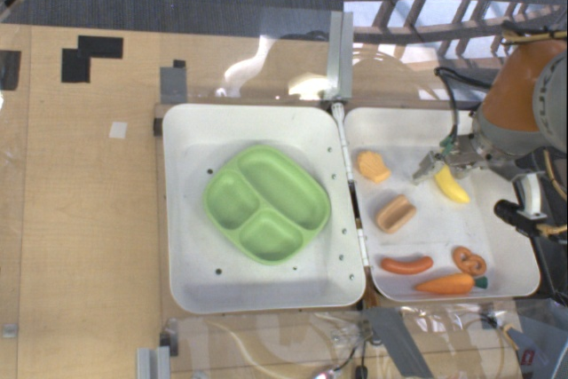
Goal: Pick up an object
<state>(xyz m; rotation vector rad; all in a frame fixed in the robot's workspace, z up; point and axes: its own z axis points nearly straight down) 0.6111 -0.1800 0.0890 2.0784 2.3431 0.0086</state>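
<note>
A: Where is the gripper (pixel 441 161)?

B: It sits low in the right bin (pixel 506 280), at the far right part. I cannot tell its state.

A: What is by it?

B: A yellow banana (pixel 452 185), just beside the tip. Its long side runs from far-left to near-right.

A: What else?

B: A hot dog bun (pixel 395 213), a red sausage (pixel 406 264), a carrot (pixel 445 284). A green plate (pixel 267 204) lies in the left bin (pixel 191 271).
</note>
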